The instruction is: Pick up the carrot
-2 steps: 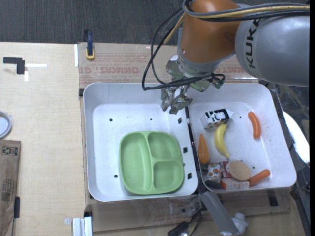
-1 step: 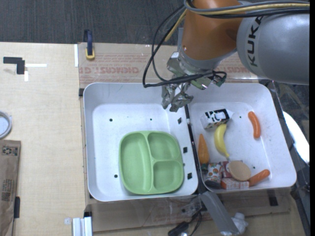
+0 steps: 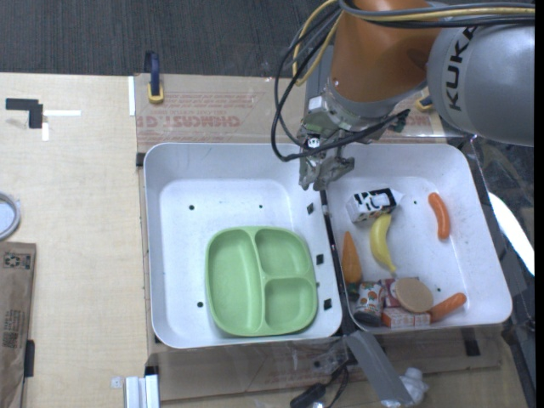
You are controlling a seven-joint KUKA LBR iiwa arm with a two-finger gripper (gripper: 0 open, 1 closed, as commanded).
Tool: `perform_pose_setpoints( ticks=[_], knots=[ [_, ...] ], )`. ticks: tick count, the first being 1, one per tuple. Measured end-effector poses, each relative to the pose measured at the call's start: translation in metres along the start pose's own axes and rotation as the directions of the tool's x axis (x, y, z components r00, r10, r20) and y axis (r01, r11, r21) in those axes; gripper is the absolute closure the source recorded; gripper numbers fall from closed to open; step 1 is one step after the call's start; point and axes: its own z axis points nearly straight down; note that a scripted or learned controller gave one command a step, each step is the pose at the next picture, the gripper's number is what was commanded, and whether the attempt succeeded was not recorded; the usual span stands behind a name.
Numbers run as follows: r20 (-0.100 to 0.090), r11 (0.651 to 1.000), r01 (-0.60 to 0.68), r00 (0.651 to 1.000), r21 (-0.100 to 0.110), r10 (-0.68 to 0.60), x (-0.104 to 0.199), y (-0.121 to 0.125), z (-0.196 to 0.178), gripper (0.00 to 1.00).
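one carrot lies in the right bin, against its left wall, just left of the banana, and it looks untouched, so i judge the step in hand to be the approach. the gripper hangs over the divide between the two bins, up-frame of the carrot and well apart from it; the next move calls for a shift toward the near side and a descent along the wall. whether its jaws are spread or pressed together i cannot tell, and nothing shows between them.
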Motion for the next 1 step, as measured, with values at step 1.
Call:
perform_pose_setpoints(
  ticks=[1],
  knots=[
    [0.001,0.965,0.262,0.965,-0.001,-0.262,0.0045,-0.0009,0.0004,1.0]
  ],
)
